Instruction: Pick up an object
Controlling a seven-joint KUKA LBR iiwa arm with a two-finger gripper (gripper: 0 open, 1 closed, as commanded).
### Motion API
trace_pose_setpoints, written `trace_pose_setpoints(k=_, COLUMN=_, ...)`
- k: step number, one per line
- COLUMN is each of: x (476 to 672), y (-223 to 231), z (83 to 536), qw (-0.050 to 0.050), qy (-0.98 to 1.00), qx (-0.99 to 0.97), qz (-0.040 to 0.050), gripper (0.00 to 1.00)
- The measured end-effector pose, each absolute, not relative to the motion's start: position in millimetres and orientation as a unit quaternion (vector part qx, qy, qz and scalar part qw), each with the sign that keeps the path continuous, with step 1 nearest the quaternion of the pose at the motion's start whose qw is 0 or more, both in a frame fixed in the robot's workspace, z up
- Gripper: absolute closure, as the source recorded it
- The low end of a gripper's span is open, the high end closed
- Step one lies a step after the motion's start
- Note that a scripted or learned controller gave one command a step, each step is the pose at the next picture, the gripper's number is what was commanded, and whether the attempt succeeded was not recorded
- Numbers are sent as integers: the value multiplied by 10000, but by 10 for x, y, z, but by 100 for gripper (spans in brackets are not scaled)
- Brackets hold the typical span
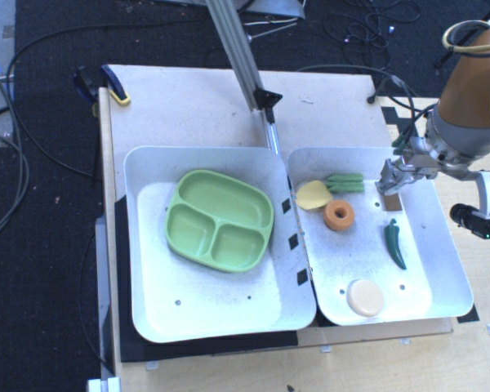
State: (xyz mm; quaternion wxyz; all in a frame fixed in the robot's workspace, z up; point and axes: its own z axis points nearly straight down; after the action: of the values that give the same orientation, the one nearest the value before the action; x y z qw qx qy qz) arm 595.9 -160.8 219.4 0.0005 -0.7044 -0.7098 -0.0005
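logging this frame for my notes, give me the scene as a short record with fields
left bin: holds a green tray with three compartments
right bin: holds a yellow piece, a light green pod, an orange ring, a dark green pepper and a cream disc
touching: yellow piece meets the pod and the ring
gripper: over the right bin's far right part, above the pepper in the view
held: nothing seen between the fingers
arm: reaches in from the right
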Motion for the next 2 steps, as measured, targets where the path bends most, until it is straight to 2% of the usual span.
trace_pose_setpoints(k=2, x=6028, y=-596, z=2190, qw=3, qy=-7097, qx=-7045, qz=-7, gripper=100)
